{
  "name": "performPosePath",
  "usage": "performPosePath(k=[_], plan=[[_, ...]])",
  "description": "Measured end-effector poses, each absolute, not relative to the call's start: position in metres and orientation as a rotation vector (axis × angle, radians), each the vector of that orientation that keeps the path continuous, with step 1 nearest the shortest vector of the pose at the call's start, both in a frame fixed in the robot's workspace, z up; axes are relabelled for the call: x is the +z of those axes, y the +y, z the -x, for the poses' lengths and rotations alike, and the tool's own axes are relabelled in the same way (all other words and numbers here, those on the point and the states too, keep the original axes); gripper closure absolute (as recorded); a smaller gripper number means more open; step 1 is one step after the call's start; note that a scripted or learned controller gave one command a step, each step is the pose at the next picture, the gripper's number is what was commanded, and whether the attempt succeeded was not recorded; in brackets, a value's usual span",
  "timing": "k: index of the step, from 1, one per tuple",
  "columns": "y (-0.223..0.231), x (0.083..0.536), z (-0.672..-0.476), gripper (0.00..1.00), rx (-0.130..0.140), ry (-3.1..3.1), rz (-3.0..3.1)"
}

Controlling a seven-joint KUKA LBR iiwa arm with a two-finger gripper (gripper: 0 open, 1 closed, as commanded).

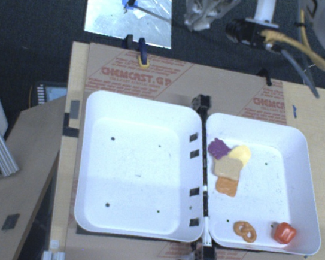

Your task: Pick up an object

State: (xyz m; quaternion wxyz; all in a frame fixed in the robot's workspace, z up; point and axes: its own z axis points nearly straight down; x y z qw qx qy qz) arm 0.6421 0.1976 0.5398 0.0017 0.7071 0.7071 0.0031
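White bins sit side by side on the cardboard-covered bench (158, 77), and the gripper (203, 12) hangs beyond their far edge, well apart from everything in them. Whether it is open or closed cannot be told at this angle; nothing is seen in its grasp.

All the toy food lies in the right bin (307, 172), nearer the camera than the gripper. Closest to the gripper is a cluster by the divider: a purple piece (219, 147) touching a yellow piece (241, 154), a tan bread slice (228, 168) just beneath them, and an orange piece (226, 187) against the slice's near edge. Farthest from the gripper, near the front wall, lie a pretzel (245, 231) and a red piece (284, 233), slightly apart.
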Motion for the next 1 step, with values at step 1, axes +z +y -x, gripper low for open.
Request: performPosePath(k=[1], plan=[[0.2358, 0.5178, -0.5663, 1.00, -0.002, 2.231, -2.215]])
